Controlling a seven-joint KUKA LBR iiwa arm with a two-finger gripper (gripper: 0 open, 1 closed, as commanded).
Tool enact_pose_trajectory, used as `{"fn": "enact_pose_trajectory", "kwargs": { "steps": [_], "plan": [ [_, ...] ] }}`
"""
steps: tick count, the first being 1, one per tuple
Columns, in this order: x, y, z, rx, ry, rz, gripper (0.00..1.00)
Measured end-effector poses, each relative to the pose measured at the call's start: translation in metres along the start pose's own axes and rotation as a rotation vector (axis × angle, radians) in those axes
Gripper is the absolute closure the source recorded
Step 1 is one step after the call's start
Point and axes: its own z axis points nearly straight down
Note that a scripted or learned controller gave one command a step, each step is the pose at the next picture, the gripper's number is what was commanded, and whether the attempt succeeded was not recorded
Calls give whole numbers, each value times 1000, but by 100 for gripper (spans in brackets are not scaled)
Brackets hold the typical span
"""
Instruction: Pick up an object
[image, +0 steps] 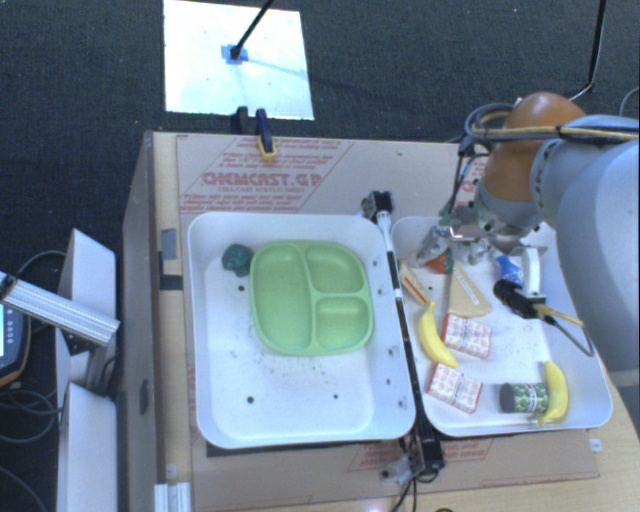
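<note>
Hovering fingers (452, 243) above red object (436, 263).

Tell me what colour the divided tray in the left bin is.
Light green, seen plainly in the camera view: divided tray.

The brown protective sheet (300, 170) covering the bench reads "CHEMCAST GP" in red capitals. Smaller red lines around that name are too blurred to read.

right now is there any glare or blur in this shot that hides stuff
Camera view: strong glare washes out the white sheet on the floor; the arm is soft and overexposed, hiding the gripper detail; the green tray and bananas read clearly.
</note>
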Motion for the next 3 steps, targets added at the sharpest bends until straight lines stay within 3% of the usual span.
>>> {"fn": "enact_pose_trajectory", "kwargs": {
  "steps": [1,2,3],
  "plan": [
    [-16,0,0,0,0,0,0],
    [-31,0,-41,-1,0,0,0],
    [-1,0,1,2,2,-3,0]
  ]
}}
